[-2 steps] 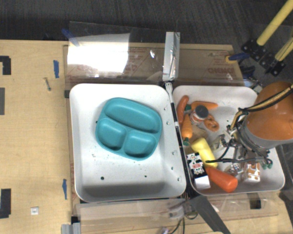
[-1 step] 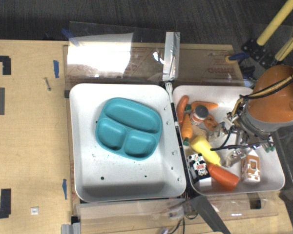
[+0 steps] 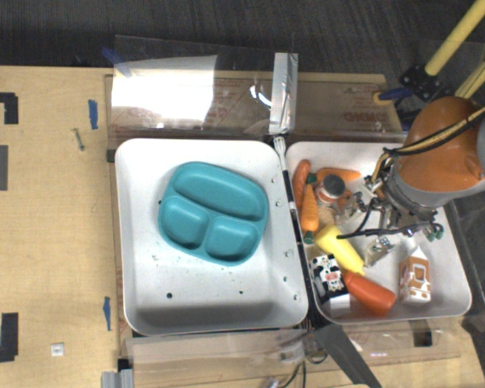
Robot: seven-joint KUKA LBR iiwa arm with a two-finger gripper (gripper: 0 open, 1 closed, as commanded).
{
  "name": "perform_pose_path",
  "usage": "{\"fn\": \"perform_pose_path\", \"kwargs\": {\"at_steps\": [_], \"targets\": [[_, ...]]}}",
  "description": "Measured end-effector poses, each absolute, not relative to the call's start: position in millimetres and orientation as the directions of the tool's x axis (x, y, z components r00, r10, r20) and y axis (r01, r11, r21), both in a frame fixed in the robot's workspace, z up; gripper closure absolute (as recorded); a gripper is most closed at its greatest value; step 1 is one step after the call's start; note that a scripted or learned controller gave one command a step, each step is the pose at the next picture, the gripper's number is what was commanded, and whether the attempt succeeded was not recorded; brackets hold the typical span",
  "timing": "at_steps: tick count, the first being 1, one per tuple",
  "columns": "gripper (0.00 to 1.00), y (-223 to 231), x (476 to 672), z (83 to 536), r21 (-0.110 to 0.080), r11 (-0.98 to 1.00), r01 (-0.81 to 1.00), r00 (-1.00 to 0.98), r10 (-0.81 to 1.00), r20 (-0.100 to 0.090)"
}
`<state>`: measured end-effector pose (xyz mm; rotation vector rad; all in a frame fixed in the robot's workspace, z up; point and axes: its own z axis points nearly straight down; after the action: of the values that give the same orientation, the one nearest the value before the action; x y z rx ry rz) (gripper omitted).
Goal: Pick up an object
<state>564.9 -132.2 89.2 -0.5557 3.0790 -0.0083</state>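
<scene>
Near edge of right bin (image 3: 461, 297): black-and-white box (image 3: 330, 280) at the near-left corner, touching the left wall. Just right of it a red-orange pepper-shaped piece (image 3: 370, 293), lying flat, near end pointing right. Further right, a small white carton (image 3: 415, 276) with orange print, standing apart from the pepper.

Mid bin: banana (image 3: 340, 247) lies diagonally, its near end touching the pepper's top. Gripper (image 3: 381, 231) hangs over the bin middle, just right of the banana, between banana and carton. Nothing visible between the fingers; can't tell whether they're wide or narrow, too much cabling and metal clutter there. Wrist (image 3: 440, 148) with its orange band sits above it, coming in from the right.

Far part of right bin: carrot (image 3: 308, 210) lies along the left wall, a second orange piece (image 3: 301, 173) just beyond it. A small round can-like thing (image 3: 333, 186) sits near them, with another orange item (image 3: 339, 173) behind it, hard to identify.

Left bin (image 3: 137, 217): teal three-compartment tray (image 3: 213, 212), centred toward the far half, tilted slightly.

Beyond both bins: clear plastic sheet (image 3: 186, 95) and a foil strip (image 3: 283, 95).
</scene>
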Motion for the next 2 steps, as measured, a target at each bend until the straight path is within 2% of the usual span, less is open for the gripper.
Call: {"fn": "perform_pose_path", "kwargs": {"at_steps": [1, 2], "targets": [[0.00, -123, 501.5, 94, -0.017, 0.956, -0.293, -0.955, -0.293, -0.038], [0.00, -102, 569.4, 90, -0.005, 0.950, -0.311, -0.950, -0.311, -0.014]]}}
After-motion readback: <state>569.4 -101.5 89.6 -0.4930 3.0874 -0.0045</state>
